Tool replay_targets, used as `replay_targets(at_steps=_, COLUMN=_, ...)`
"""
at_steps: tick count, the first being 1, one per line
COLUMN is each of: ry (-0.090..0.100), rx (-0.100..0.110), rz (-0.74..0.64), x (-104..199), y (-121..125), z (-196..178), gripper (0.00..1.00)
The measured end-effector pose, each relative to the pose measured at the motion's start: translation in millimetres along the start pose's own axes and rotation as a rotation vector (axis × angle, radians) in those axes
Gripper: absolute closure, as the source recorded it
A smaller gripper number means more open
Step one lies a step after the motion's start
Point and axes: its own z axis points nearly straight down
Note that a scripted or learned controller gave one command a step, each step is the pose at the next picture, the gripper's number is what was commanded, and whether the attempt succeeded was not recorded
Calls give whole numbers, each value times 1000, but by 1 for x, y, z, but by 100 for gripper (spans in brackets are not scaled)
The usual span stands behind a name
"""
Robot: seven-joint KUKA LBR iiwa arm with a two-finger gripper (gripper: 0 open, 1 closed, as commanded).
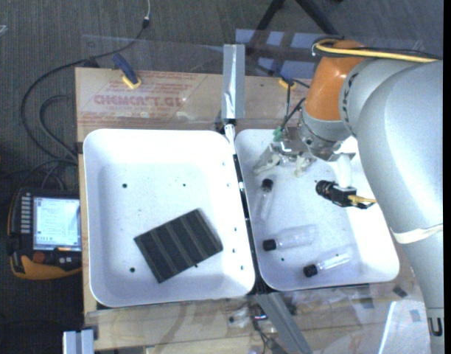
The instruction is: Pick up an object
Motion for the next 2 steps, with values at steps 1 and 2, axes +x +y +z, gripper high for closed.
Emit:
replay_targets(at_steps=1, ry=-7, rx=3, rz=0, x=-3, y=-1, z=-9, gripper=100)
replay_targets(at_steps=2, ry=-8, rx=1, rz=-1, x=-3, y=-1, z=-9, gripper=0)
